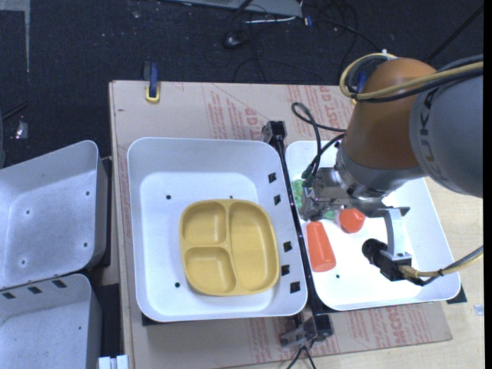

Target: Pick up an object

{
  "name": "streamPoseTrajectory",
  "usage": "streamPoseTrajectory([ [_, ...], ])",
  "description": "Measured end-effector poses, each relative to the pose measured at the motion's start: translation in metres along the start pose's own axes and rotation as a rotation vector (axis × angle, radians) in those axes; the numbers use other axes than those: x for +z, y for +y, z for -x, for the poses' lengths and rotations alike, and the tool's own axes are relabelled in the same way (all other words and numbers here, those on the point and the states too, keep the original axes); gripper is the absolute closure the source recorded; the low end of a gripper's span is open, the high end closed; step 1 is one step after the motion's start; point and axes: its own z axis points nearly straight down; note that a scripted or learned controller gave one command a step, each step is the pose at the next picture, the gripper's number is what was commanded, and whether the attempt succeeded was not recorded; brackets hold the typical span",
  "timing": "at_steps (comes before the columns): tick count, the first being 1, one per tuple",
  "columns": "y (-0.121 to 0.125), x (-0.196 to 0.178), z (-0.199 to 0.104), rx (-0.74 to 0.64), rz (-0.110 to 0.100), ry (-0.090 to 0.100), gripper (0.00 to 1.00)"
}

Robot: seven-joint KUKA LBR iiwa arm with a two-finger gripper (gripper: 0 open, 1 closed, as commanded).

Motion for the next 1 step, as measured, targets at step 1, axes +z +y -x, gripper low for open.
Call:
streamPoseTrajectory([
  [1,0.0009,0.0121,-0.0461,0.001,-0.003,-0.001,1.00],
])
